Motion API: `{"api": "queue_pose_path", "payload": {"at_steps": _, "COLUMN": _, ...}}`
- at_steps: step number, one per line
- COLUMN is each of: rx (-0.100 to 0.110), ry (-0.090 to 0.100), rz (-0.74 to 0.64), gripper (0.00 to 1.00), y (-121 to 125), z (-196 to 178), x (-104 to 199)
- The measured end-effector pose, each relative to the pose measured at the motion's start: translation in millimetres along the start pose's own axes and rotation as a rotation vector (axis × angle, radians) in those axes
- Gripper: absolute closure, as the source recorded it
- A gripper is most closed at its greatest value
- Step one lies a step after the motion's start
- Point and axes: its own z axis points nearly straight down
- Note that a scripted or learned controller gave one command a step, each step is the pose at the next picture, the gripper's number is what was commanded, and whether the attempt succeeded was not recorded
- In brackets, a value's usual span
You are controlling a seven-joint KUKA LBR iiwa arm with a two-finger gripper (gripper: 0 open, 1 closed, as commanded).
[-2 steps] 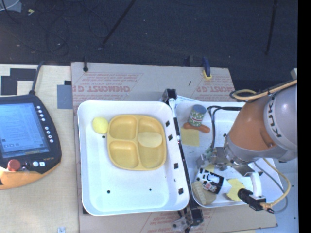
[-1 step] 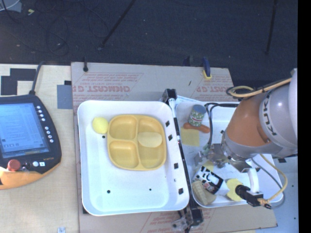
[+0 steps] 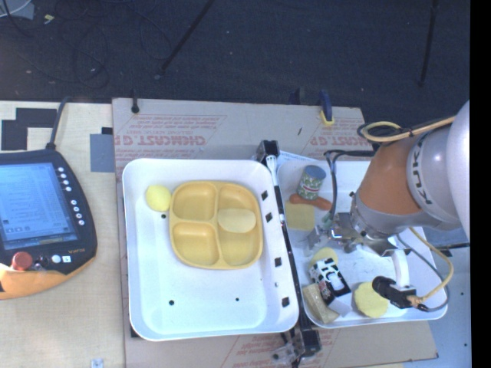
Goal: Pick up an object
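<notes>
A pendant (image 3: 42, 209) lies at nine o'clock of the left bin (image 3: 153, 297), which holds a yellow ball (image 3: 158, 198) beside a yellow tray (image 3: 201, 236) with a pale lump (image 3: 237, 220) in its two-o'clock cell. In the right bin (image 3: 349, 171), a can (image 3: 311, 182) stands at eleven o'clock, a yellow block (image 3: 300, 216) and a black-and-white box (image 3: 331, 277) lie below it, and a yellow disc (image 3: 370, 302) sits at five o'clock. The gripper (image 3: 335, 234) hangs over the bin's middle, at twelve o'clock of the box; I cannot tell how it is set.

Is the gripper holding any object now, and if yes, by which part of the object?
It cannot be told: the gripper is low in the right bin, beside the yellow block, with nothing visibly gripped.
</notes>
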Motion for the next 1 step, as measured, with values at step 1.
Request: {"api": "queue_pose_path", "payload": {"at_steps": 1, "rx": -0.006, "ry": -0.002, "rz": 0.006, "gripper": 0.00, "y": -53.9, "z": -0.4, "x": -1.5}}
